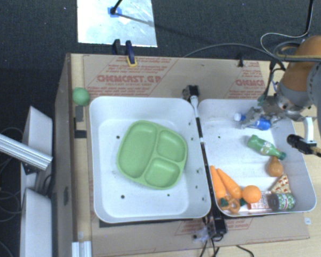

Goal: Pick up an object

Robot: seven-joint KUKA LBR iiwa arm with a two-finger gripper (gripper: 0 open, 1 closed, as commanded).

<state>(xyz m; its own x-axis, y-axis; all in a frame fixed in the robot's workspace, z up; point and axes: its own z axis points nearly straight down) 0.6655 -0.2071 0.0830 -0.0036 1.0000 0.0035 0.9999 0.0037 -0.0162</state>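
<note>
Where black carpet shows, a cardboard-covered bench (150, 71), perhaps foil (116, 16) beyond.

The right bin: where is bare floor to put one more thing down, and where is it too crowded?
In the right bin, bare floor lies along the left wall, from the pincer down to the carrots, left of the green bottle. The bottom edge is crowded: carrots, orange, pizza slice, dark can. The green plate leaves only margins in the left bin.
</note>
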